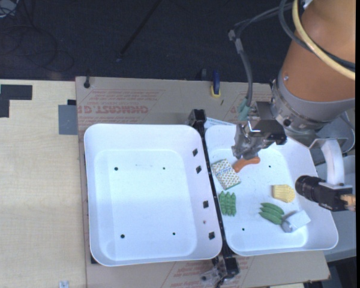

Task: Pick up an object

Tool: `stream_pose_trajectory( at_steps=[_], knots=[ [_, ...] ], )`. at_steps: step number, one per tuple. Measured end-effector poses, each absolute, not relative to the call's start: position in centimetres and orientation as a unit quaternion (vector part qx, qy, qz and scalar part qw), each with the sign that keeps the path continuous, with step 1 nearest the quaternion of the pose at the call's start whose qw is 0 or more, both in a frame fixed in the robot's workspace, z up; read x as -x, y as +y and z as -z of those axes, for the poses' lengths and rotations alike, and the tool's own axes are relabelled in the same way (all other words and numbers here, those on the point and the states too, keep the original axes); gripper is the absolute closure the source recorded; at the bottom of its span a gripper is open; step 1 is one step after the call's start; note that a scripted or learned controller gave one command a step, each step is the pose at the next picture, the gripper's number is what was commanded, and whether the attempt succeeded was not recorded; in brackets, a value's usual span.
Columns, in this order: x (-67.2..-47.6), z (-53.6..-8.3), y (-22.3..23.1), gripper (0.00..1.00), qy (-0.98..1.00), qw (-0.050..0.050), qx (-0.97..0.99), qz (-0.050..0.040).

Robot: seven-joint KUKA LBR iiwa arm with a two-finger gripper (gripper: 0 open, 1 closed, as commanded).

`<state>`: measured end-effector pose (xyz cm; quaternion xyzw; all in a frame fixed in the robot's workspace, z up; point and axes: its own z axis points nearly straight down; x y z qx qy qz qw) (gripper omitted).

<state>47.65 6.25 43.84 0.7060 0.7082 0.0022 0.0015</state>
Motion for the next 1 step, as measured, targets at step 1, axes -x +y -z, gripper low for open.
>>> stream_pose_trajectory(
  at_steps=[1],
  knots=[
    [-51.96,-49.58,9.84,1.00,0.708,0.001,-0.706,-0.0018]
  ],
)
